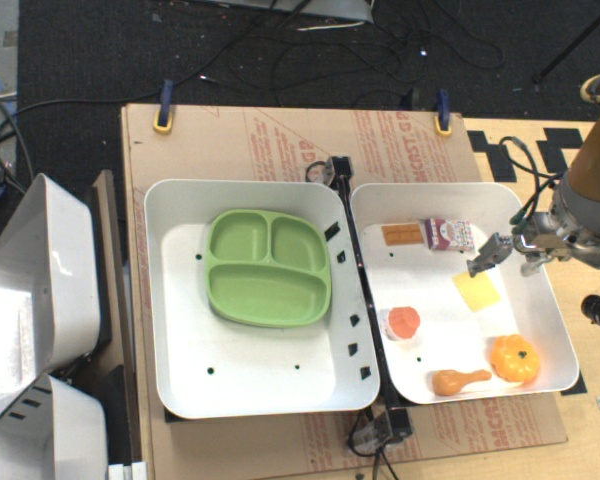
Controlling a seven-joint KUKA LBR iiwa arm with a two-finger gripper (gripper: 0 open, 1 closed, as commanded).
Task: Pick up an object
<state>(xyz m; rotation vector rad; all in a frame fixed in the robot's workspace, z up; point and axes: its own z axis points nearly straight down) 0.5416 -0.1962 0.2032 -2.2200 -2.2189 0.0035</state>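
- L bin point(170, 268): shallow white tray on the cardboard-covered bench point(240, 138). Holds one green divided plate point(269, 268), 3 compartments, lying flat, approx. centre of bin, slightly toward the far side.
- Divider: black clips point(352, 298) run along the seam between the two bins; bins sit edge to edge.
- R bin point(550, 313): shallow white tray, contains all loose objs.
- Orange rectangular block point(401, 234): far-left part of R bin, lying flat.
- Small packet w/ dark red and white print point(448, 234): just beside the orange block, on its right, near the far wall.
- Red-pink round obj point(404, 322): left-centre of R bin, near the divider, apart from other items.
- Orange pear-shaped obj point(458, 379): near wall of R bin, lying on its side.
- Orange pumpkin-like obj point(514, 358): near-right corner, just beside the pear-shaped obj.
- Yellow flat square point(477, 290): centre-right of R bin, lying on the floor, tilted diagonally.
- Gripper point(488, 255): enters from the right, positioned directly over the far edge of the yellow square. Finger spacing: cannot tell, fingers overlap at this angle. Nothing visibly held between them.
- Arm point(580, 203): grey body extends over R bin's right rim.
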